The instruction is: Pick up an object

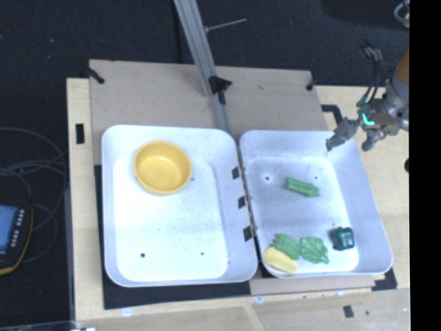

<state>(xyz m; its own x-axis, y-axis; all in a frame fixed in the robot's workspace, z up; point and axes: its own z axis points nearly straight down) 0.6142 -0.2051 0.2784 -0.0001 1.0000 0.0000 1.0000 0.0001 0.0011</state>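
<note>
My gripper hangs at the far right, above the back right corner of the right bin, open with nothing between its fingers. In that bin lie a green pod-shaped piece near the middle, a dark green block at the front right, two green leafy pieces along the front, and a yellow piece at the front left corner. A yellow bowl sits in the back left of the left bin.
A grey metal rail slants from the top down to the gap between the bins. Brown board lies behind the bins. A handheld controller rests at the far left, off the bench.
</note>
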